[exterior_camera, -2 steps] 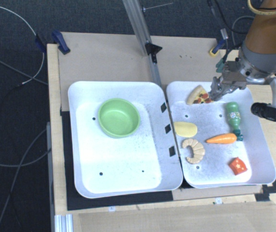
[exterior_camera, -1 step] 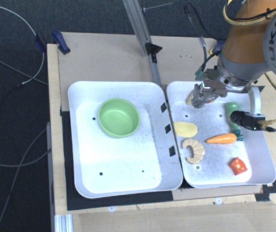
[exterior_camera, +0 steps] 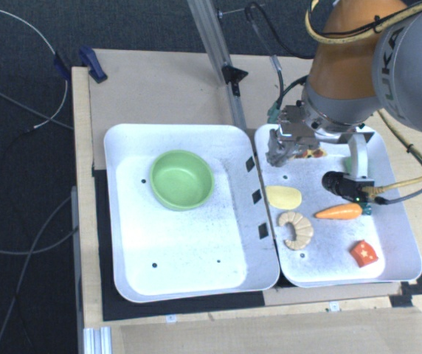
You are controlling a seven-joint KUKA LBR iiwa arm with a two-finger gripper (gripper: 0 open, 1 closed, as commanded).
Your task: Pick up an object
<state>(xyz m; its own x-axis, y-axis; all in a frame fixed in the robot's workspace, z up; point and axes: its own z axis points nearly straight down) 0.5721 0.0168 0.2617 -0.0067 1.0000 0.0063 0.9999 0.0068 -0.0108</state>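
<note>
Sitting in the left bin point(exterior_camera: 126, 220) — a green bowl point(exterior_camera: 182, 179).

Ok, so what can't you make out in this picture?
- Camera view: the arm hides the far end of the right bin.
- Camera view: the gripper is blurred and covers the bin floor beneath it.
- Camera view: the red piece is too small to identify.

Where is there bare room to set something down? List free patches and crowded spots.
Free: left bin floor in front of the green bowl. Crowded: right bin, with yellow piece, shrimp, carrot, red block, and the gripper over its far end.
</note>
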